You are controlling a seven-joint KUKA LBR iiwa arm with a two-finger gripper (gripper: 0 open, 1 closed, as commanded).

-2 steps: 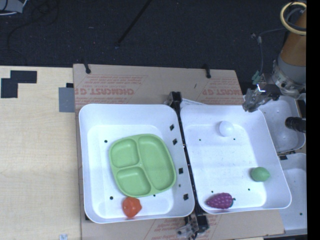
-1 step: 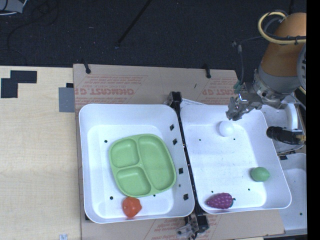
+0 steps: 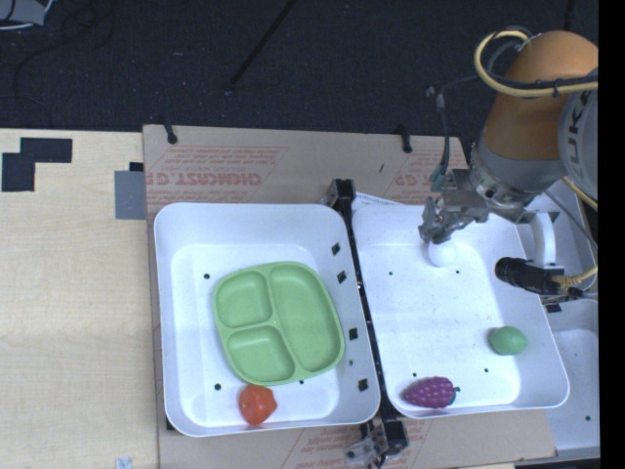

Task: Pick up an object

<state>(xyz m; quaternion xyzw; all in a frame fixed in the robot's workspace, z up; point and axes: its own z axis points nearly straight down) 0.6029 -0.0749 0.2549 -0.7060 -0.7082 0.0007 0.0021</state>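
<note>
Reaching in from the right, the grey arm with its orange band (image 3: 532, 115) carries the two-finger gripper (image 3: 441, 231) low over the far part of the right-hand shallow white bin (image 3: 552, 379). Directly below the fingertips, a small white rounded object (image 3: 442, 253) lies on the bin floor, touching or nearly touching them; whether the object sits between the fingers cannot be told, and whether the gripper is spread or closed cannot be told either. A round pale-green ball (image 3: 507, 340) rests near the right wall of the same bin, well apart from the gripper. A purple bunch of toy grapes (image 3: 430, 392) lies against the near wall of that bin. A black cylindrical part (image 3: 527, 275) juts over the bin's right rim.

Beside it, the left-hand shallow white bin (image 3: 181, 242) holds a light-green plastic plate with three compartments (image 3: 278, 322), lying flat and slightly turned near the bin's centre. A small orange-red rounded object (image 3: 257, 405) sits just beside the plate's near edge, close to the bin's near wall. Both bins stand on a sheet of brown cardboard (image 3: 293, 164) on the pale wooden bench (image 3: 68, 291).
</note>
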